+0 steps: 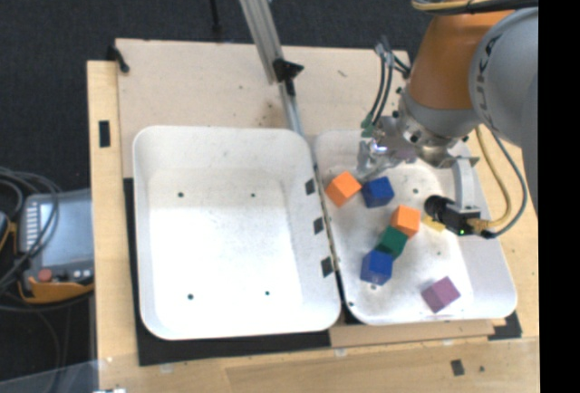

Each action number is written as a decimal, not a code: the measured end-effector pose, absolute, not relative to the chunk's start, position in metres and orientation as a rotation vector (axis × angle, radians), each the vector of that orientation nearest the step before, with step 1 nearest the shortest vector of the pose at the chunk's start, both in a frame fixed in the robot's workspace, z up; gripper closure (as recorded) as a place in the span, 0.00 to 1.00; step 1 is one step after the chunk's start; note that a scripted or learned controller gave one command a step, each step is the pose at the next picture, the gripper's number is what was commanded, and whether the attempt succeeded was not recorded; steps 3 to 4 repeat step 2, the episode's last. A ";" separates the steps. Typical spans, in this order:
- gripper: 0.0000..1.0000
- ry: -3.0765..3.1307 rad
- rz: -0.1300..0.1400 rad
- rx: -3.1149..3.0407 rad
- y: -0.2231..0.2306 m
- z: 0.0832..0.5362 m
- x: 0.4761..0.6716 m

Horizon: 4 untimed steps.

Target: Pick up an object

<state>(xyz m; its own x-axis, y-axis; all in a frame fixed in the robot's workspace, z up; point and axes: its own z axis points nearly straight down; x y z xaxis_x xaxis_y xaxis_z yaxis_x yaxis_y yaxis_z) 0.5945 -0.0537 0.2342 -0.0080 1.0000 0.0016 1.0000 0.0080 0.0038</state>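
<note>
The right bin [489, 287] holds several small blocks. An orange block [343, 187] lies at its left side, with a blue block [378, 192] just to its right. Further down are another orange block [406, 220], a green block [392, 241], a second blue block [377, 266] and a purple block [440, 293]. My gripper [373, 153] hangs over the bin's upper left part, just above the first orange and blue blocks. Nothing is visible between its fingers.
The left bin [154, 228] lies beside the right one on the wooden bench. A slanted metal rail [258, 11] rises behind the bins. Cables and a small black fitting [450, 213] hang off the wrist at the right. A pendant [50, 242] lies off the bench's left.
</note>
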 end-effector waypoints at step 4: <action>1.00 2.231 0.000 2.214 0.059 0.238 0.588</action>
